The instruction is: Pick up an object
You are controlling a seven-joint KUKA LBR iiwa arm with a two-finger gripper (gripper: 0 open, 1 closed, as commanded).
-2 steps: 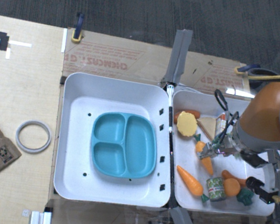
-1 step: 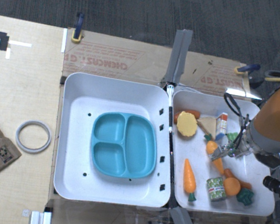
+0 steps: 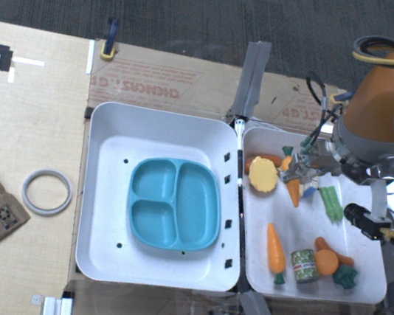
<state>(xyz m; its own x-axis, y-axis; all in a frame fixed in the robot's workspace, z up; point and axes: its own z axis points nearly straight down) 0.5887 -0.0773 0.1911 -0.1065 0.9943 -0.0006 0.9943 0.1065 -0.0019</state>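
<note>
- The grey arm with its orange band (image 3: pixel 384 87) reached in from the right, and its two-finger gripper (image 3: pixel 301 170) hung low over the far end of the right white bin (image 3: pixel 374 284).
- Whether the claw was released or clenched could not be told; its tip was lost among dark parts and clutter.
- Directly under the tip lay a small orange toy carrot (image 3: pixel 294 192), with a round yellow toy food piece (image 3: pixel 262 174) just beside it toward the left bin.
- A green toy vegetable (image 3: pixel 330 203) lay near, on the other side of the tip.
- Further toward the near edge sat a longer orange carrot with a green stem (image 3: pixel 276 250), a small green-labelled can (image 3: pixel 303 266), and an orange piece touching a dark green floret (image 3: pixel 336 266).
- The left white bin (image 3: pixel 97 174) held a teal three-compartment plastic plate (image 3: pixel 174 203), well apart from the gripper.
- The step appeared to be the grasp attempt itself, with the small carrot the likely target.
- The next move would call for a firm closure on that carrot, then a straight lift clear of the yellow neighbour.
</note>
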